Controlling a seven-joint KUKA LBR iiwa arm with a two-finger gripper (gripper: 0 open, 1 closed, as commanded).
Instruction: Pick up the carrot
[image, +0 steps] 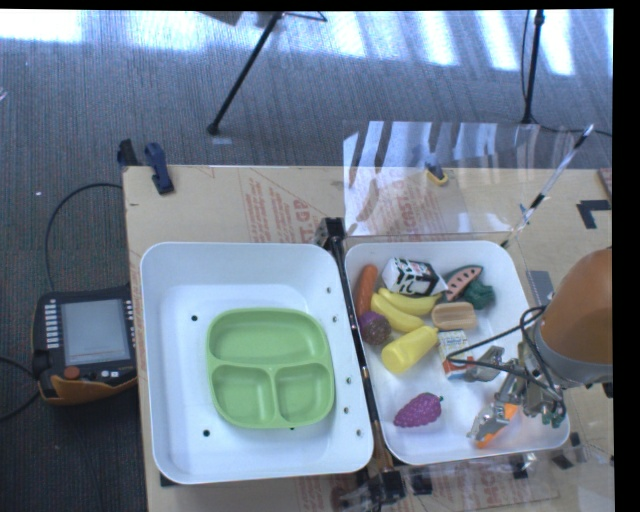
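Item 1, nearest edge of the bench: the gripper (497, 415) hangs over the near right corner of the right bin (505, 262), below the arm's orange band (590, 305). Its fingers stand somewhat apart, nothing seen between them; an orange tip shows at the lower finger, which seems to be part of the tool.

Item 2: purple grape bunch (419, 409), on the bin floor just left of the gripper, apart from it.

Item 3: green divided plate (270, 366), in the left bin (160, 300), three compartments.

Item 4: yellow squeeze bottle (409, 350), lying on its side mid-bin, with a small white carton (454, 343) at its right end.

Item 5: dark red onion-like piece (375, 327), left of the bottle, close to the carrot's near end.

Item 6: two bananas (400, 306), a bread roll (453, 315), a black-and-white carton (411, 275), a watermelon slice (462, 280) and a dark green piece (480, 295), grouped across the far half.

Item 7: carrot (366, 289), lying lengthwise against the bin's left wall in the far left corner. It sits well apart from the gripper, diagonally across the bin, with bottle, bananas and onion between.

Item 8: teach pendant (85, 340), on the floor left of the bench.
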